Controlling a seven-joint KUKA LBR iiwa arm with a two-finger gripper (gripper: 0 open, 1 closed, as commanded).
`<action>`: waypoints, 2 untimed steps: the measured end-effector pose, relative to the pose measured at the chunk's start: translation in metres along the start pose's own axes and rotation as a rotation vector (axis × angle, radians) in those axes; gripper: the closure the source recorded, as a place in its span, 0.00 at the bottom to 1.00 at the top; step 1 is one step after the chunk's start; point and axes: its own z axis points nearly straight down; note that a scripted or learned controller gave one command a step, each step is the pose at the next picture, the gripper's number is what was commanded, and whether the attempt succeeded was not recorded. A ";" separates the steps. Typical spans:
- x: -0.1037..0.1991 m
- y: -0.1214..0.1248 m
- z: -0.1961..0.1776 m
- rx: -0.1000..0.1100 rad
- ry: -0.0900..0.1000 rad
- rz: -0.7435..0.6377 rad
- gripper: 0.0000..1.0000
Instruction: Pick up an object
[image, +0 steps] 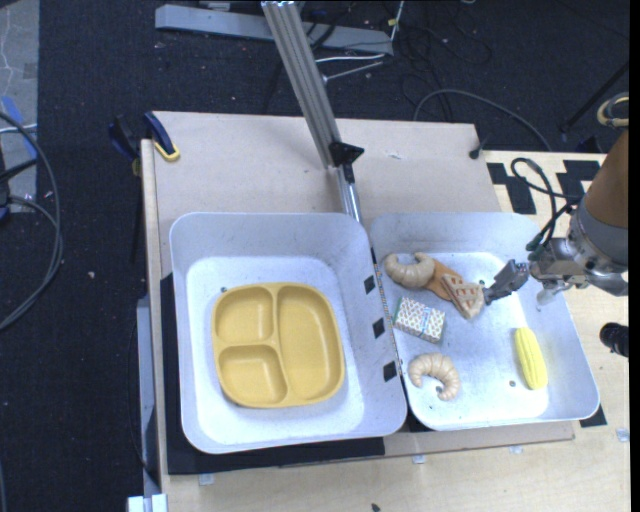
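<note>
- The gripper hung over the right bin, close to its right edge and towards the back. Whether it was open or closed could not be told from this view.
- Nothing showed in its grasp, so the pick looked not yet made.
- Two candidates lay nearest. The waffle piece was just beside it, towards the bin's middle, and the corn cob lay by the right edge, nearer the front.
- The corn cob seemed the safer target, with bare floor all round it. A good grasp would come straight down, centred on its length, and close across its narrow width so it could not roll away.
- The waffle piece touched the back croissant, so a grasp there risked shoving both.
- The right bin held five things: that back croissant, a front croissant, one waffle piece, one checkered wafer and one corn cob.
- The left bin held one yellow plate with three compartments.
</note>
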 end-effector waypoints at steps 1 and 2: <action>0.009 0.006 0.058 0.005 0.002 -0.002 0.00; 0.012 -0.005 0.115 0.006 0.002 0.002 0.00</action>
